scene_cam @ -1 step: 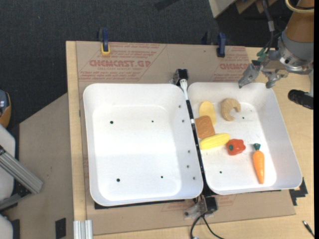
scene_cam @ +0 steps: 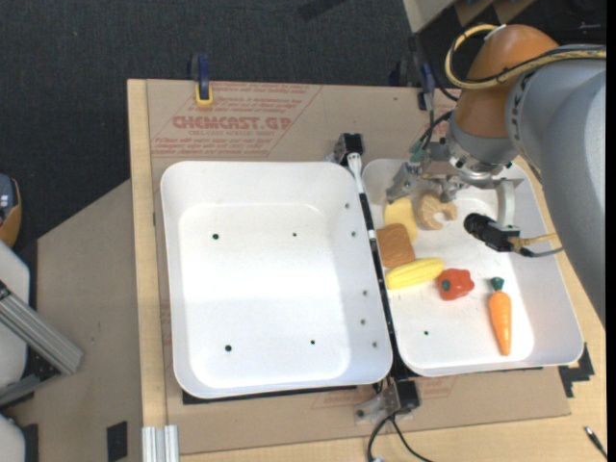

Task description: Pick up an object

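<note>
You're in the reach-down step: the gripper (scene_cam: 430, 192) hangs low over the right bin's (scene_cam: 539, 340) far-left corner, right above a tan pastry-like piece (scene_cam: 435, 212), so next you need a square descent onto it before any lift.

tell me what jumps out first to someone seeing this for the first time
The grey arm with its orange band looms over the right bin, its claw low at the bin's far end. Below it sits bright toy food: a carrot, a red pepper, a yellow corn cob and a brown bread slice. The left bin sits alongside.
</note>
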Controlling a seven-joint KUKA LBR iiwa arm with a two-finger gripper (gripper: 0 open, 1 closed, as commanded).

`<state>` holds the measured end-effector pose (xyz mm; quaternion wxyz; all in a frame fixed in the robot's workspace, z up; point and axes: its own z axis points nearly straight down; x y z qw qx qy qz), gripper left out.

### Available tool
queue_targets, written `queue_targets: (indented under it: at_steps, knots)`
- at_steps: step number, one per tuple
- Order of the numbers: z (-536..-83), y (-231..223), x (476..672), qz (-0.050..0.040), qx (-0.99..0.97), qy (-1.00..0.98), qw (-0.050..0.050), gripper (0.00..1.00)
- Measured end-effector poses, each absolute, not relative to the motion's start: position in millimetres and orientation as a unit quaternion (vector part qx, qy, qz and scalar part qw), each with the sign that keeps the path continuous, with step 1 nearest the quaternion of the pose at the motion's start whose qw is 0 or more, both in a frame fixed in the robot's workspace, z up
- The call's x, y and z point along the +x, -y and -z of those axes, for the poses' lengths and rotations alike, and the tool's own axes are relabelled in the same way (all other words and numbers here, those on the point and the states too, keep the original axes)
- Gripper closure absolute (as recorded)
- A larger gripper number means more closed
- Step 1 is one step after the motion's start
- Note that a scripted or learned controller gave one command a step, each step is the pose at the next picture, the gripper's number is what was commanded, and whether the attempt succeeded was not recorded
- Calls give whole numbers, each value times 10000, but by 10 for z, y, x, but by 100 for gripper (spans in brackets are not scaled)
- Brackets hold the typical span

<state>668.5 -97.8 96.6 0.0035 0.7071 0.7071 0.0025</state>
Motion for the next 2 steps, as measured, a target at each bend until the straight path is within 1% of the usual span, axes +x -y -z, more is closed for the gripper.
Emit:
queue_targets:
  at_steps: [1, 2]
  knots:
    - [-919, 949, 6528, -42, 7067, -7075, 81, 0]
    - [-907, 934, 6703, -26, 7067, -7075, 58, 0]
